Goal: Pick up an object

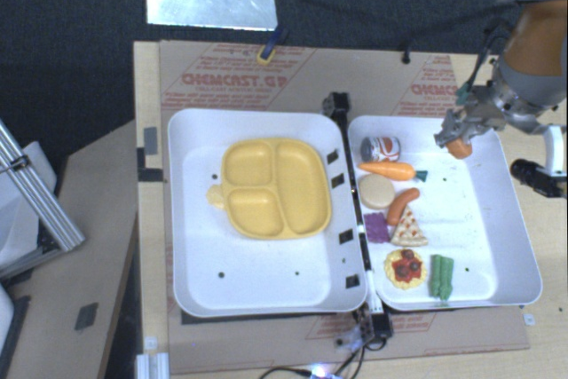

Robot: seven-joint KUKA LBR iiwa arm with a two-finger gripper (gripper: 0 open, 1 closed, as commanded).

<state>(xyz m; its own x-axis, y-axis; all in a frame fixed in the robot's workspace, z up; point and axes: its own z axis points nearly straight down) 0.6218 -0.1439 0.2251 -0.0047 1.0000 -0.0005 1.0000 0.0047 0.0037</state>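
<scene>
Closest to the camera, along the front of the right bin point(510, 266), there's a little round pizza point(405, 268) and a green veggie piece point(441, 275) side by side. Behind those sit a pizza slice point(409, 231), a purple bit point(376, 227), a sausage point(402, 204), a beige disc point(375, 191), a carrot point(387, 170) and a small can point(381, 148), all bunched on the bin's left side. The left bin point(191, 191) carries a yellow divided tray point(268, 188). The gripper point(459, 138) hangs over the right bin's back area, fingers clamped on a small orange object point(460, 148), which looks lifted off the bin floor. Both bins rest on the tabletop point(106, 182).
</scene>
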